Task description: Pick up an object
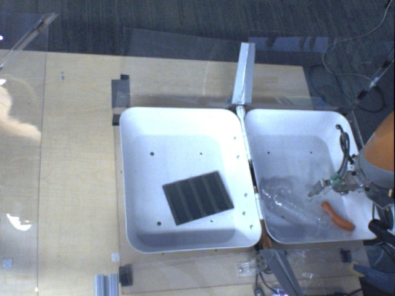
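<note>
A dark ribbed rectangular pad [198, 197] lies flat in the left bin [142, 140], slightly turned. The right bin [290, 125] holds a crumpled clear plastic piece [289, 203] in its front half. An orange carrot-shaped object [337, 216] sits by its right front corner. The arm [378, 156], with its orange band, comes in over the right rim. My gripper [330, 185] hangs low in the right bin, just above and left of the orange object and to the right of the clear plastic. Nothing is visibly held.
A metal upright post [244, 73] stands behind the seam between the bins. Cables [364, 91] trail at the back right. Brackets and hardware [278, 270] sit at the bench's front edge.
</note>
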You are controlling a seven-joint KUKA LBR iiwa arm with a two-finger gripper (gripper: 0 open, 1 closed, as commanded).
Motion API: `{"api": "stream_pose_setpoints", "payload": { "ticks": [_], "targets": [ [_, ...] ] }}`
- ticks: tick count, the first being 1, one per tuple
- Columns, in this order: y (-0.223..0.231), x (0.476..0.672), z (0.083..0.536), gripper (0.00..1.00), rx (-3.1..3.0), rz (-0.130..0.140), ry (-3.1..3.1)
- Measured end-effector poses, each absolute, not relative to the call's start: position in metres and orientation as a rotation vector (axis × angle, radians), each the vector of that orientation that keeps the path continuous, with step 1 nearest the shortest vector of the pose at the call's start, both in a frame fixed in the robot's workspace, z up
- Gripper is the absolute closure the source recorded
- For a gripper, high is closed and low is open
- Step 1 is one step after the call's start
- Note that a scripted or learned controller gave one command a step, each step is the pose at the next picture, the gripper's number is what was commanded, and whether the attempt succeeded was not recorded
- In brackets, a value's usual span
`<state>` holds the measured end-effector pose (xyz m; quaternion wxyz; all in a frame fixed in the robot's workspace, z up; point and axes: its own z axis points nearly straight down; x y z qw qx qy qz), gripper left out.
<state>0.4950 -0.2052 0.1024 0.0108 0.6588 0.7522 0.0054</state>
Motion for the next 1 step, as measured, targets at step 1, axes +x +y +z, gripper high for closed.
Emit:
{"api": "stream_pose_setpoints", "payload": {
  "ticks": [1],
  "targets": [
    [-0.2056, 0.4912, 0.0896, 0.0, 2.044, 0.009, 2.369]
  ]
}}
